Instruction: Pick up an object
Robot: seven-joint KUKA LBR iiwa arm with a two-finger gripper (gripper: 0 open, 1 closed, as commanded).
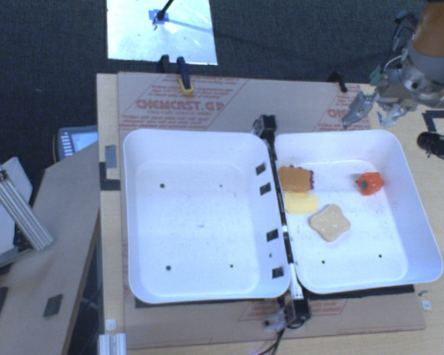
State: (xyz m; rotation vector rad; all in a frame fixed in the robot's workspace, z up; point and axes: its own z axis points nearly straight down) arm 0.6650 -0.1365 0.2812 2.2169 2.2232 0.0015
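The right bin (399, 148) holds several small items: an orange-brown piece with a purple edge (295, 178), a pale yellow flat piece (301, 203), a tan toast-shaped piece (329, 222) and a red-orange piece (369, 183). My gripper (375, 115) hangs above the bin's far right corner, well behind the red-orange piece. Its fingers (357, 110) are spread apart with nothing between them. The orange band (436, 28) of the arm rises above it at the top right.
The left bin (137, 198) sits beside the right one, joined by a black hinge strip (275, 205). A yellow and blue clamp (183, 76) stands at the board's far edge. A metal plate (161, 21) lies on the floor behind.
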